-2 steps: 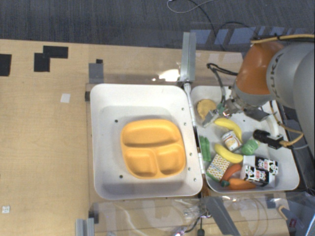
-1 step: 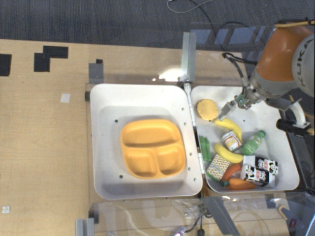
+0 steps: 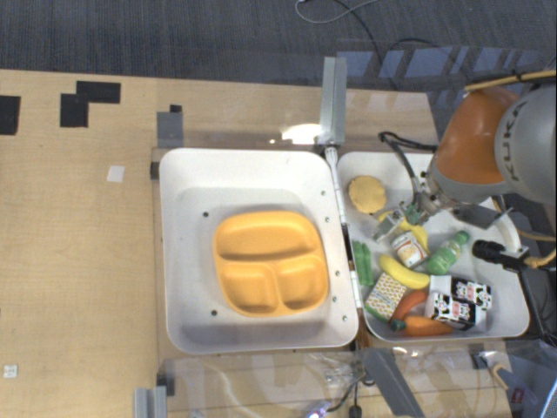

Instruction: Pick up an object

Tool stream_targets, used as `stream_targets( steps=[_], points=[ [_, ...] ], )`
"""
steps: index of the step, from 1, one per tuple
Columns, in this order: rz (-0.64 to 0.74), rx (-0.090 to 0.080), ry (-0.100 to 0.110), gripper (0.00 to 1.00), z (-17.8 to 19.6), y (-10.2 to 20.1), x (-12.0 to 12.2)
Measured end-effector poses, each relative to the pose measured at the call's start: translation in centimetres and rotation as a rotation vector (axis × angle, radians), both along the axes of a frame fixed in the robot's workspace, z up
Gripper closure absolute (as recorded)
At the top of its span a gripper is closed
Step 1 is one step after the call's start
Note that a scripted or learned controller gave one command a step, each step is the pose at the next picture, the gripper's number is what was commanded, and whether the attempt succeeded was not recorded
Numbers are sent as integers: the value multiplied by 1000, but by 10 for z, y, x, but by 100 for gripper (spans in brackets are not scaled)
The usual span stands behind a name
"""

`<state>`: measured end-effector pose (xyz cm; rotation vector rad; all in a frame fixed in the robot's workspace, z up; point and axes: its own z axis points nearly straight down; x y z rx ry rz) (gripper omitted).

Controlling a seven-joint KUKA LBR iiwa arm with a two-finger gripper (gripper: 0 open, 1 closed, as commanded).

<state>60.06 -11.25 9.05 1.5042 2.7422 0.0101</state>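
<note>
1. The gripper [image 3: 399, 219] hangs low inside the right bin [image 3: 515, 320], near its middle, at the end of the grey arm with the orange band [image 3: 470, 142]. Whether it is spread or closed cannot be told from this angle, and nothing can be made out between its tips.
2. Directly under and touching the gripper tip area sits a small jar [image 3: 407, 248] with a pale lid; actual contact cannot be confirmed.
3. Just below the gripper lies a yellow banana [image 3: 404, 273], with a green bottle [image 3: 446, 254] to its right.
4. Up and left of the gripper rests a round tan bun [image 3: 367, 193], apart from it.
5. Further below the gripper lie a carrot [image 3: 426, 325], a checkered packet [image 3: 384, 300] and a black-and-white carton [image 3: 461, 301].
6. Left of the gripper, by the bin wall, lies a green pod-like item [image 3: 362, 262].
7. Well to the gripper's left, the left bin [image 3: 187, 242] holds a yellow divided tray [image 3: 270, 261], on the wooden tabletop [image 3: 78, 259].
</note>
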Motion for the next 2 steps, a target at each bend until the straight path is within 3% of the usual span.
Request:
stream_targets(
  steps=[1,2],
  points=[
    [1,2,-8,100,13,1,3],
    [-125,2,6,100,127,51,-32]
  ],
)
